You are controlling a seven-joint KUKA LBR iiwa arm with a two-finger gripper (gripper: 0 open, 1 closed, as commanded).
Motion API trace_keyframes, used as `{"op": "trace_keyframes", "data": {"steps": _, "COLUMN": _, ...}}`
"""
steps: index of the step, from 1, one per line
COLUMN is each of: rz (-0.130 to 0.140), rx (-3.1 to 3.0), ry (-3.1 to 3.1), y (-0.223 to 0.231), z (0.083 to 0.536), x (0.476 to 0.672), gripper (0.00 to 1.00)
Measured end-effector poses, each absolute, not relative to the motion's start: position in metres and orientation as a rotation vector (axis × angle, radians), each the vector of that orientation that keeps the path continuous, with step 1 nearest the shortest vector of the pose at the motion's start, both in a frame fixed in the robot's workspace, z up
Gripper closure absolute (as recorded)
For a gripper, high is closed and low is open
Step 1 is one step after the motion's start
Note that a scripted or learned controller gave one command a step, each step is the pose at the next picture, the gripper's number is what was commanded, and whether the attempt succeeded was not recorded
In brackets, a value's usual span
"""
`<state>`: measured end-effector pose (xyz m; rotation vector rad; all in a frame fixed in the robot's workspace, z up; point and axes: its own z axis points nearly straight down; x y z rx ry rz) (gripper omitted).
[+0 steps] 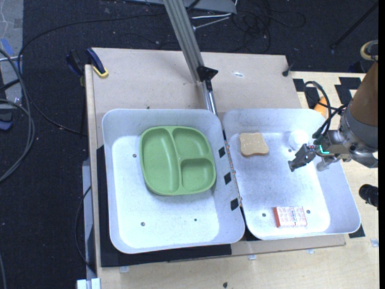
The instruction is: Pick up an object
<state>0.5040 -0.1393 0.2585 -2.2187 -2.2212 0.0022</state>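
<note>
In the right bin (337, 185) a tan slice of bread (253, 144) lies near the far left corner. A small red and white packet (290, 216) rests near the front wall. A white roundish object (297, 138) sits by the far wall. My gripper (300, 159) hangs over the right bin's middle right, just in front of the white object and to the right of the bread. I see nothing held in it. The grey arm (361, 125) reaches in from the right.
The left bin (120, 209) holds a green divided plate (178, 160). A metal pole (186, 35) slants down to the gap between the bins at the back. Black clips (229, 176) line the shared wall. Cables lie on the dark floor around the bench.
</note>
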Motion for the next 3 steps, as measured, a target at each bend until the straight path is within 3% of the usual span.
{"op": "trace_keyframes", "data": {"steps": 1, "rz": 0.000, "rx": -2.220, "ry": -2.223, "y": -0.139, "z": 0.259, "x": 0.504, "gripper": 0.00}}
{"op": "trace_keyframes", "data": {"steps": 3, "rz": 0.005, "rx": -2.221, "ry": -2.216, "y": -0.154, "z": 0.142, "x": 0.501, "gripper": 0.00}}
